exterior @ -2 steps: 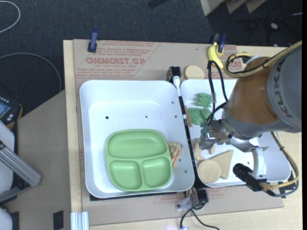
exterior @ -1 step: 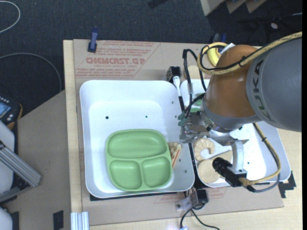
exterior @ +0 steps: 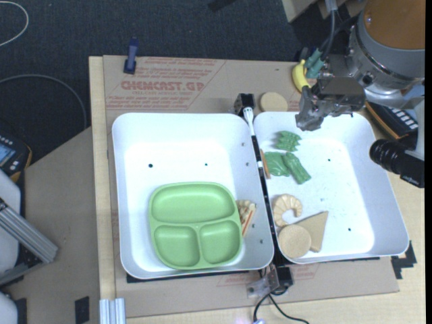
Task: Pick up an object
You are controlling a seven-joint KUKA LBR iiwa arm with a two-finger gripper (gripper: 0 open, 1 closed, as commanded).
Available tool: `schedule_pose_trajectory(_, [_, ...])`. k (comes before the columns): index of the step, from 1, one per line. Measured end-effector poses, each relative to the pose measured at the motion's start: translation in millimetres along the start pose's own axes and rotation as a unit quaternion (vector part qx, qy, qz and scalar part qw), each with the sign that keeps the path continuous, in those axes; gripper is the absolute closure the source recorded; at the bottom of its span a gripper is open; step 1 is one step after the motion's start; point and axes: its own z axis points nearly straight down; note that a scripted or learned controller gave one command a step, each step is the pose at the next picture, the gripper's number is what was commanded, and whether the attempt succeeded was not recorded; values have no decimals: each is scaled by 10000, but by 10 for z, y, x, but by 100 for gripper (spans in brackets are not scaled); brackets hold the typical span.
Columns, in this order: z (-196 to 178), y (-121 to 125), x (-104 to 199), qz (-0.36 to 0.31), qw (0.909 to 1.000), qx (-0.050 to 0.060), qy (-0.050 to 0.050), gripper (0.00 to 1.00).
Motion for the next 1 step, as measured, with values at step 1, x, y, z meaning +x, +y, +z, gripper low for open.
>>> schedule_pose_trajectory(1, [488,533,-1451,76,9999,117,-41,100])
